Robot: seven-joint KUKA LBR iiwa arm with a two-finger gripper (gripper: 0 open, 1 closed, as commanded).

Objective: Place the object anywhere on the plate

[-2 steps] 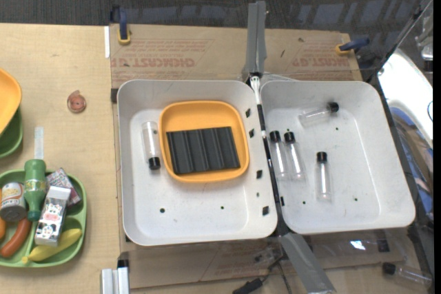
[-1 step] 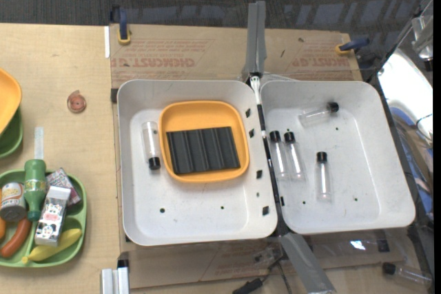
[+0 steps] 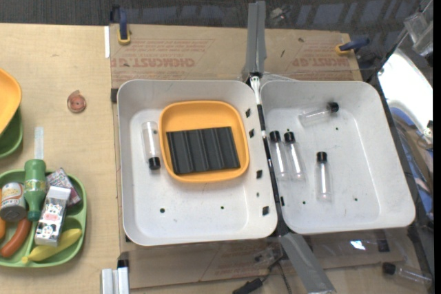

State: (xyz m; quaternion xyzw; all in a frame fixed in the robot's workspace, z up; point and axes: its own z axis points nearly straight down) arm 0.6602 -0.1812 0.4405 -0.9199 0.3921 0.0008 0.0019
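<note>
nothing is being carried yet; four clear vials [image 3: 296, 156] are lying in the right bin [image 3: 393, 210], awaiting pickup toward the orange plate [image 3: 204, 116]; gripper state: cannot tell.

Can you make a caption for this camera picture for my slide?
Orange plate with a dark ridged insert in the left bin; clear vials lie scattered in the right bin.

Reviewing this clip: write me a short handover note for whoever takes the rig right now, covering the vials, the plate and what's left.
Left bin: orange plate with a dark ribbed insert; one clear black-capped vial lies beside the plate's left edge, not on it.
Right bin: four similar vials, two side by side near the divider, one mid-bin, one near the back.
Done: no vial lies on the plate.
Left: pick a vial and set it on the plate.
</note>
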